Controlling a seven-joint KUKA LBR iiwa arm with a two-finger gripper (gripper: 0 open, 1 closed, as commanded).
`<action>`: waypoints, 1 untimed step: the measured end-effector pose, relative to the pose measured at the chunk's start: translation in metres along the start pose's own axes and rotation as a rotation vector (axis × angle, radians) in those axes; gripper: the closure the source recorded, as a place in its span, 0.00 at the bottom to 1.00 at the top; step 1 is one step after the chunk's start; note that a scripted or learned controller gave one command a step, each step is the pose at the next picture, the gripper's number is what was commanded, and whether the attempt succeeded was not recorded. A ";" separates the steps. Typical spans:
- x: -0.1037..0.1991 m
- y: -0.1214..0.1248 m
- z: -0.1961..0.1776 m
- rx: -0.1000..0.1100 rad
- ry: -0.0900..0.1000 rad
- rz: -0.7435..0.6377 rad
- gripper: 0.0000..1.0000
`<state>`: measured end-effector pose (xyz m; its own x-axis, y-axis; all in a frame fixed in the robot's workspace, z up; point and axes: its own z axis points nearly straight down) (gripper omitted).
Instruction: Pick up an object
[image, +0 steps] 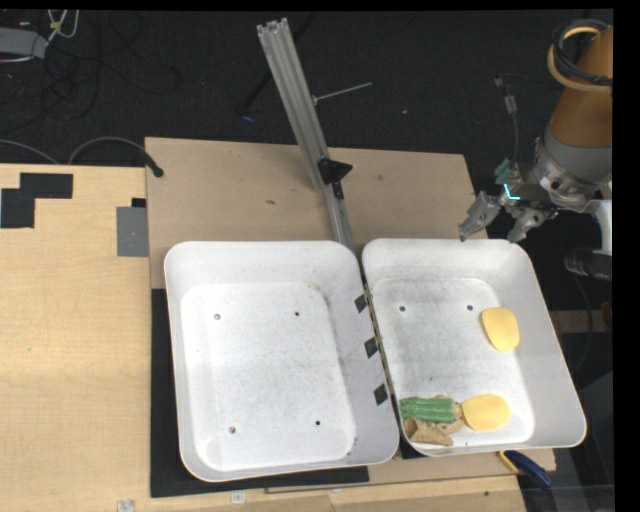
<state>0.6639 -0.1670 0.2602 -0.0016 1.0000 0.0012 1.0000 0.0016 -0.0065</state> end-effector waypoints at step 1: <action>0.000 0.001 -0.002 -0.003 -0.001 -0.003 0.00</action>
<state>0.6646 -0.1666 0.2626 -0.0046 1.0000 -0.0001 1.0000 0.0046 -0.0032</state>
